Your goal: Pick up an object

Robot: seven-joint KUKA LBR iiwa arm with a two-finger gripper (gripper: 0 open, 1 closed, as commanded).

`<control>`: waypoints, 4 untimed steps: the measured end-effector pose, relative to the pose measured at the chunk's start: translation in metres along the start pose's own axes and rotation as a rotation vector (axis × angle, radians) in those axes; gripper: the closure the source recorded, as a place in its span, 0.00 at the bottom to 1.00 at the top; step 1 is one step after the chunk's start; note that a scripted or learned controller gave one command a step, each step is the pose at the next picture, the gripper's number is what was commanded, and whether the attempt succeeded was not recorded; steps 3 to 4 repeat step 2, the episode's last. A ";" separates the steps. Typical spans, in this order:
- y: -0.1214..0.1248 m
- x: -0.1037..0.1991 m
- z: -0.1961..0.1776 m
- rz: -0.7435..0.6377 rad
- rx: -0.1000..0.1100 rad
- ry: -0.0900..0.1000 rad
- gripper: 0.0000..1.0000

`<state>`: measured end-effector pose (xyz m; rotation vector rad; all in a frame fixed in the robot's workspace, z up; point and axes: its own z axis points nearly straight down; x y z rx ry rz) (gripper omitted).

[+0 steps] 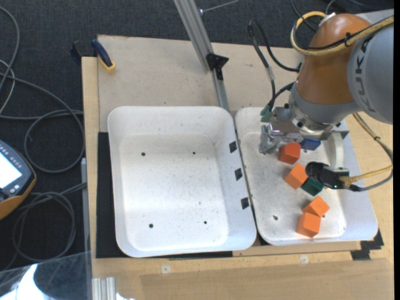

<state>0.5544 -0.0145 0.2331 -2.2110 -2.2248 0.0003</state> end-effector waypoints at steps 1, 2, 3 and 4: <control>-0.011 0.049 -0.011 0.000 -0.002 0.000 1.00; -0.037 0.102 -0.004 -0.001 0.001 0.000 1.00; -0.037 0.102 -0.004 -0.001 0.001 0.000 1.00; -0.037 0.102 -0.004 -0.001 0.001 0.000 1.00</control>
